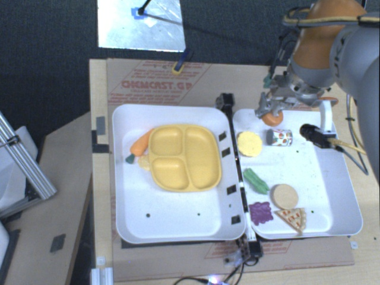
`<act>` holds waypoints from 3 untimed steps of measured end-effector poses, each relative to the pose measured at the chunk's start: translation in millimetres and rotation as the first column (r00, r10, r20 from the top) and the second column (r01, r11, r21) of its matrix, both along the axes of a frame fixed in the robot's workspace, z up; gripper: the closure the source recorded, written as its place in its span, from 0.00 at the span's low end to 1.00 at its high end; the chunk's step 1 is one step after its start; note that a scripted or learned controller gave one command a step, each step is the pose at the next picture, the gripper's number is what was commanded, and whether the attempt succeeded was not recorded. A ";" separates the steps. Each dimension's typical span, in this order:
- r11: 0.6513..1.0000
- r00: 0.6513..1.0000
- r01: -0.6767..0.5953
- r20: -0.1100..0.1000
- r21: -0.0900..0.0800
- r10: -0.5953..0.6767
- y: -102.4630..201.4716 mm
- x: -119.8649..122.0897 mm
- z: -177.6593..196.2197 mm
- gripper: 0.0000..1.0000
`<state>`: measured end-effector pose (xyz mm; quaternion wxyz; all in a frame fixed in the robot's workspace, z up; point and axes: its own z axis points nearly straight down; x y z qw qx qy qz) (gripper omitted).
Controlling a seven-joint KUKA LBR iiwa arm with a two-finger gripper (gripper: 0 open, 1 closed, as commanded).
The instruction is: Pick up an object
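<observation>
In the camera view, the tabletop (62, 177) was of pale wood. A sheet of brown cardboard (160, 83) with red printed letters lay on it, under both bins. Behind and to the left of the tabletop the ground (47, 40) was dark and looked like carpet. A shiny silver sheet (141, 16) lay there with a bit of blue tape on it, and some metal profile bars (21, 159) stood at the left edge.

The left bin (172, 215) held a yellow divided plate (181, 158). An orange carrot (141, 142) lay at the plate's left side, touching it and partly under its rim.

The grey arm (350, 46) with its orange band (329, 13) came in from the right, and the gripper (270, 108) was low over the far left corner of the right bin (332, 183). An orange round object (273, 119) was directly under the gripper and seemed to touch it. Whether the jaws were open or closed, I could not tell, because the gripper body hid them.

Near this object a small can (279, 138) lay on its side, and a flat yellow disc (249, 143) lay just beside the can, near the wall between the bins. Closer to the camera lay a green pod (256, 180), a tan round biscuit (284, 195), a pizza slice (292, 218) touching the biscuit, and a purple piece (260, 211) beside the slice.
</observation>
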<state>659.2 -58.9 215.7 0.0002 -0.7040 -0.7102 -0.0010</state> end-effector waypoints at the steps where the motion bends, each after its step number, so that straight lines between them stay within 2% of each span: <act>1: 1.000 1.000 0.003 0.002 -0.002 -0.003 6.8 4.8 15.3 1.00; 2: 1.000 1.000 0.008 0.002 -0.002 -0.008 0.3 2.8 18.5 1.00; 3: 1.000 1.000 0.004 0.003 -0.003 -0.004 0.5 14.1 14.8 1.00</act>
